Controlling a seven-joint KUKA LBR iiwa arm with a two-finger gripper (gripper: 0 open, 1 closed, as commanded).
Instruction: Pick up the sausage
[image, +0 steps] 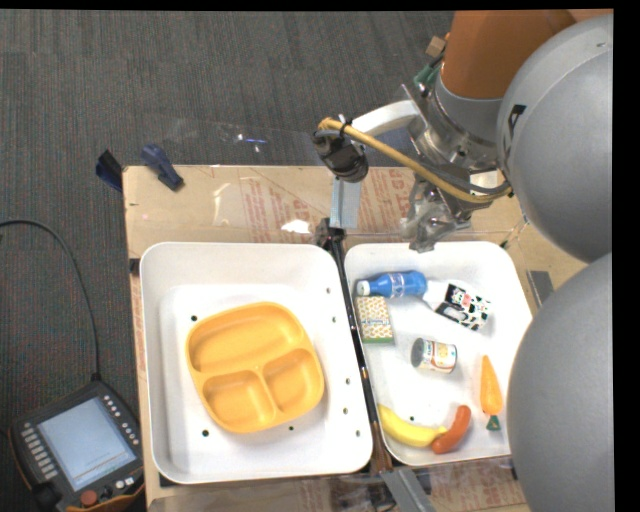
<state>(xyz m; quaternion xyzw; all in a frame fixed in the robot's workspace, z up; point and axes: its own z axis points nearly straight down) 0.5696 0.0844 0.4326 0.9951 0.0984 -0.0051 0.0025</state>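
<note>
Two white bins sit side by side on my desk (200, 200), and I read them from the left. Outside the bins, at the lower left corner, I see a pendant with a screen (75, 445). The left bin (160, 270) carries a yellow divided plate (255, 367), lying flat with three compartments. The right bin (505, 265) starts with a small checked box (374, 319) near its left wall, and a blue bottle (392, 285) lies on its side just above that. A can (434, 355) lies near the middle, with a black-and-white carton (463, 305) up and to its right. Along the near edge a banana (408, 427) touches the sausage (452, 429), which lies tilted at the banana's right end; an orange carrot (490, 387) sits just beside it, further right. My gripper (428, 232) hangs over the far rim of the right bin, well apart from the sausage, and I cannot tell how far open it is.
</note>
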